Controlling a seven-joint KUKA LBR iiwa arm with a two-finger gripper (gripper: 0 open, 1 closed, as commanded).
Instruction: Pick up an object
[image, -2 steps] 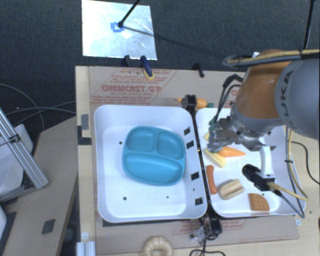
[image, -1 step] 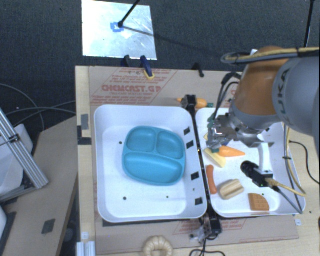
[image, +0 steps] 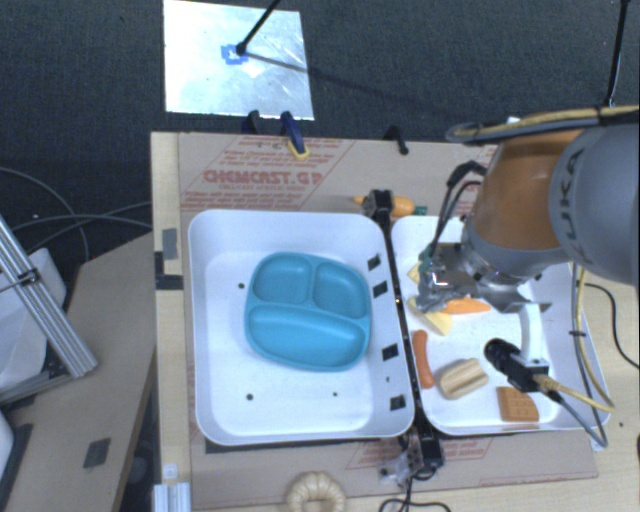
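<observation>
Below the fingers (image: 437, 285) — whose grip I cannot tell — lies an orange carrot-like piece (image: 462, 308), slim and tapered.

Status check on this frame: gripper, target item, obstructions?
Gripper low over right bin, fingers unclear. Nothing seen held. Orange carrot piece beside it; bread roll, cracker nearby.
</observation>
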